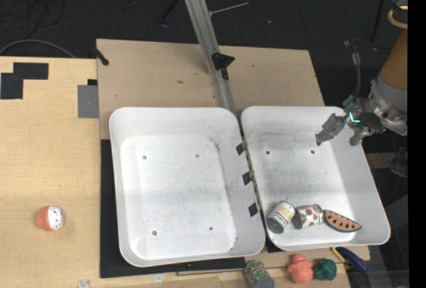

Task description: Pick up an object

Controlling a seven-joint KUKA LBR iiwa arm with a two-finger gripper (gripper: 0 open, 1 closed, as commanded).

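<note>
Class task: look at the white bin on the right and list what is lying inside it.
Inside the right bin, along its near edge: a small can, a red-patterned can and a watermelon slice toy. The gripper hangs above its far corner, covering a bit of the rim.

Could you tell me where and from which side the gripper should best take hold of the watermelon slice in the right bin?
Probably across its narrow width at the middle, coming straight down from above. The watermelon slice lies flat and long near the right bin front wall, with a small can close at its left end, so a sideways approach looks cramped. The gripper hovers over the bin's far right part.
</note>
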